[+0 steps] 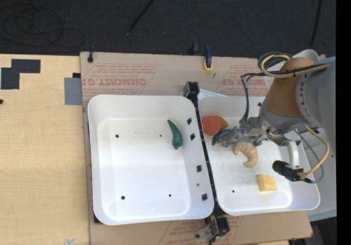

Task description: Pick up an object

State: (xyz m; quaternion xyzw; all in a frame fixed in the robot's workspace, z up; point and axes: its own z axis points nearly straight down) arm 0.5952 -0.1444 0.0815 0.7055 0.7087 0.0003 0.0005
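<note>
Gripper (241, 138) low in right bin (307, 201), beside teal piece (221, 137), orange ball (213, 125) and tan croissant shape (248, 154); grip state unclear, probably nothing lifted. Pick not yet done.

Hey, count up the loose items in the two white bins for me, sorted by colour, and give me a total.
Green: 2, a curved green piece in the left bin and a smaller green piece in the right bin
Orange: 1, the orange ball
Tan: 1, the croissant shape
Yellow: 1, the yellow block
Total: 5
</note>
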